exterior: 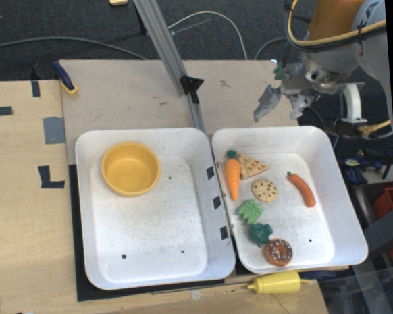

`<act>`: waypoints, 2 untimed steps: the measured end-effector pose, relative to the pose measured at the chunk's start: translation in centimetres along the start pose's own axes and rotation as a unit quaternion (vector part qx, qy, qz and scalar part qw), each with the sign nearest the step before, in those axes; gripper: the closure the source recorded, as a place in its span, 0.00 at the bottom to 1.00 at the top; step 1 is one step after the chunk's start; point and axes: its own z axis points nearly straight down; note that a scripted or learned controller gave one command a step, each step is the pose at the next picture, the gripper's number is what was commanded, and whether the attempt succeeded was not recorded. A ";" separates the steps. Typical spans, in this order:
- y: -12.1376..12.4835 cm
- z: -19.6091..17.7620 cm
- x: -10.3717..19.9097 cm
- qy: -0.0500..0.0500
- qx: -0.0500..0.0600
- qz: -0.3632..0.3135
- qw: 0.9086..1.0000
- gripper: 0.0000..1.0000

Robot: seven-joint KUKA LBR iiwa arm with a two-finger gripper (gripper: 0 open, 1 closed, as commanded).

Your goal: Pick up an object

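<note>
Up at the top right, the arm [337,13] hangs above the bench, its gripper [268,105] held over the bare bench top just beyond the far rim of the right bin [342,195]. The grey fingers [266,107] point down and to the left; whether they stand apart or closed I cannot tell from this angle. Nothing shows between them.

The right bin holds all the small things that could be picked up. A carrot [232,175] lies near its left wall, green end toward the far rim. Just beside it sits a pizza slice [253,167], and below that a cookie [264,191]. A sausage [301,189] lies apart from these, toward the right side of the bin. Lower down come a light green leafy piece [250,212], then a darker broccoli [260,233] touching it, then a chocolate doughnut [278,252] near the front rim.

The left bin [93,215] holds a yellow bowl [130,167], upright in its far left corner. A yellow bottle [276,283] lies on its side on the bench just outside the front rim of the right bin.
</note>
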 end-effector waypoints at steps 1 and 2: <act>0.0 0.0 0.0 0.000 0.000 0.000 1.000 0.00; 0.5 4.6 0.3 0.000 0.002 0.000 1.000 0.00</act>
